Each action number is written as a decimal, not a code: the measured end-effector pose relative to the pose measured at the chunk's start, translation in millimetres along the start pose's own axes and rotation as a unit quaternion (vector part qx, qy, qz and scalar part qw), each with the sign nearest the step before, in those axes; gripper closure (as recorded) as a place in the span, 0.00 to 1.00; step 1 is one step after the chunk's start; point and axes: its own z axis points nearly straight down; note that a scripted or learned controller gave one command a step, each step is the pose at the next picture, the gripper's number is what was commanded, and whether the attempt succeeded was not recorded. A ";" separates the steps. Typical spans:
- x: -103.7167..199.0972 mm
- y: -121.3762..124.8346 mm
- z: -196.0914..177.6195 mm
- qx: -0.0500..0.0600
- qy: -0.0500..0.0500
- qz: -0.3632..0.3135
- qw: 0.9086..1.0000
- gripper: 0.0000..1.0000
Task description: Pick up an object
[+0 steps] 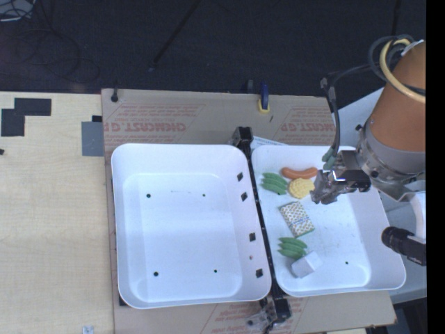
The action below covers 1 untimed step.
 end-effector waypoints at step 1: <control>46.7 7.3 -23.1 0.008 -0.001 0.001 1.000 1.00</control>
